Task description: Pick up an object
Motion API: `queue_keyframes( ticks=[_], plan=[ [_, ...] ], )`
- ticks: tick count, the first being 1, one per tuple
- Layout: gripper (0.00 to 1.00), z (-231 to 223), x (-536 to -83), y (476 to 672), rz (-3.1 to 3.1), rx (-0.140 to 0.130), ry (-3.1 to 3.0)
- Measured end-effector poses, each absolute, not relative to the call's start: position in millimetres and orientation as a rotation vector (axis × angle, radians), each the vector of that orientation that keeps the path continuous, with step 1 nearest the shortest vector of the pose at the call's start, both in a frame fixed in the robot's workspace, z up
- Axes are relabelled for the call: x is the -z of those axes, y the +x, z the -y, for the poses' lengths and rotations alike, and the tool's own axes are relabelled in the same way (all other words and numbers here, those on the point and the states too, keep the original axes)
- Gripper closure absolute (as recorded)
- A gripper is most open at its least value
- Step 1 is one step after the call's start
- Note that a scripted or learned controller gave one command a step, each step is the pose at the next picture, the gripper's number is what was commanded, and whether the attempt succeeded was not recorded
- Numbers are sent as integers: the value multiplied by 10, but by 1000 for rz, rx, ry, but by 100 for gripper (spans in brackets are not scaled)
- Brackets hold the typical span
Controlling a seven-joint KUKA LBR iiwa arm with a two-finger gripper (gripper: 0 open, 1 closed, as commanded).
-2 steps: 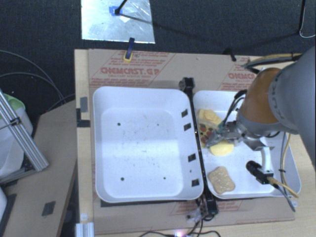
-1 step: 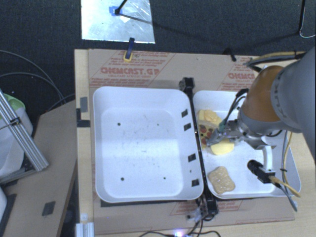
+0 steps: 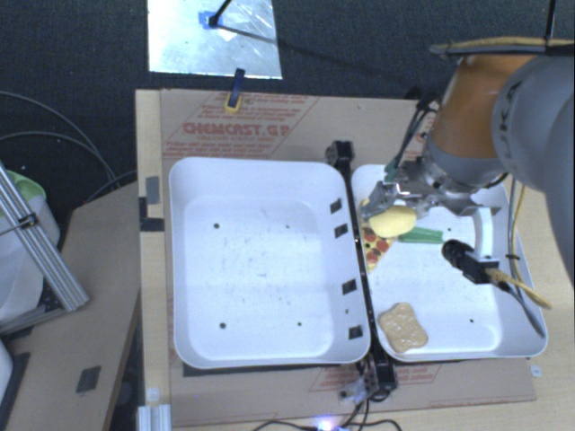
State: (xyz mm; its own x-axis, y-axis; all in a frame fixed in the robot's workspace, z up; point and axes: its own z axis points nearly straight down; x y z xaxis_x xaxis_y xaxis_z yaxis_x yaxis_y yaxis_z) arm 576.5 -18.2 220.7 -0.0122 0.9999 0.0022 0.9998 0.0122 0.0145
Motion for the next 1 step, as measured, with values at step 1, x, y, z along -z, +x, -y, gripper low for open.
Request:
queue_keyframes(
  ticks=[1],
  plan=[
    [100,19,-2174,5239,-2229,-1,2216]
  ],
)
